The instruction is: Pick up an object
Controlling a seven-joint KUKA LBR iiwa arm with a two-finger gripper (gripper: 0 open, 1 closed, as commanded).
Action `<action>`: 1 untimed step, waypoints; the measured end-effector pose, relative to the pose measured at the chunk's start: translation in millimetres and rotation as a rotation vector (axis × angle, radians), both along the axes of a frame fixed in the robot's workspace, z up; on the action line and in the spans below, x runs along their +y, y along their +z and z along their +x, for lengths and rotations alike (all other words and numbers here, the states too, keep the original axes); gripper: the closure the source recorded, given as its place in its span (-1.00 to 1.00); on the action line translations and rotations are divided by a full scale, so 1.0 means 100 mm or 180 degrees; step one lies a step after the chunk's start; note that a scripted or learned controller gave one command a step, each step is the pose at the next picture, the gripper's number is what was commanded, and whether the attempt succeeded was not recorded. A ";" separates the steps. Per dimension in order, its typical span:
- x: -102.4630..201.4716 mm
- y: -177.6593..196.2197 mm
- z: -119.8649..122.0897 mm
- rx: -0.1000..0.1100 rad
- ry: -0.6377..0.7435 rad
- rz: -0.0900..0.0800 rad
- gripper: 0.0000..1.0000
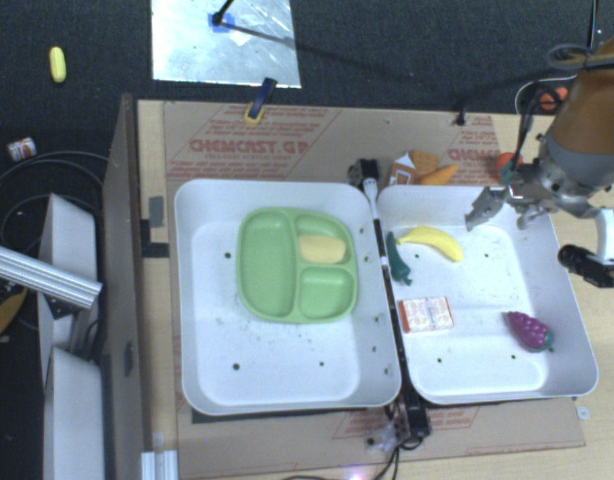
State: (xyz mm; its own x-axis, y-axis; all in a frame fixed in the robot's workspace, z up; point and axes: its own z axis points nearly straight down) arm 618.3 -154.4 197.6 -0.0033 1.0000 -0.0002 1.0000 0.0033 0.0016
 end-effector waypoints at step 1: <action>0.23 -0.94 0.31 -0.0053 -0.0004 -0.0013 -1.00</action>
State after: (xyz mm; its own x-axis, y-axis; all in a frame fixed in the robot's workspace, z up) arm 649.0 -131.3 103.1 -0.0020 1.0000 -0.0045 0.9998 0.0021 0.0181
